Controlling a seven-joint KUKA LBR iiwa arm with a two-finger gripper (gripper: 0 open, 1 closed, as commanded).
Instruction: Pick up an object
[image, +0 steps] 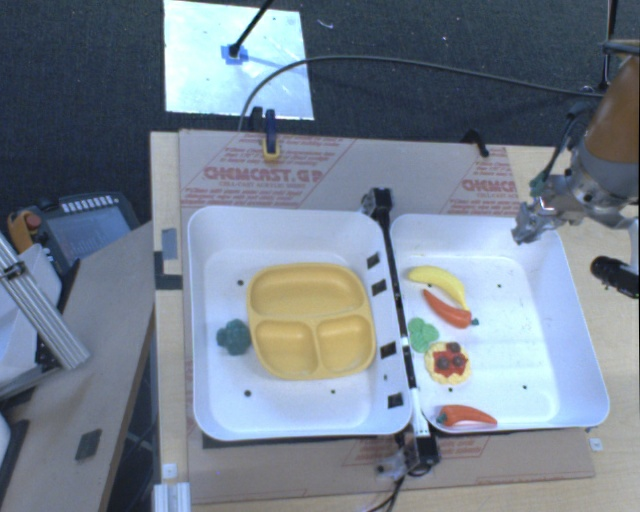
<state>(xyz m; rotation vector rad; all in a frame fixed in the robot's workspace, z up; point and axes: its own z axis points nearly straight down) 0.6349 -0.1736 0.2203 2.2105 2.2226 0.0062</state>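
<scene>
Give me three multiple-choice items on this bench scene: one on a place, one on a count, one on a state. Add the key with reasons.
1. Where does the dark green toy broccoli lie?
A. In the left white bin, beside the yellow divided plastic tray
B. In the right white bin
C. On the tray

2. How many orange-red toy carrots lie in the right white bin?
A. One
B. Two
C. Four

3. Where is the end effector?
A. At the right bin's upper right rim, apart from the toys
B. Pressing on the yellow toy banana
C. Over the left bin

Key: 1 A, the broccoli sits left of the tray in the left bin. 2 B, one carrot below the banana, another by the near rim. 3 A, it hangs at that rim.
</scene>
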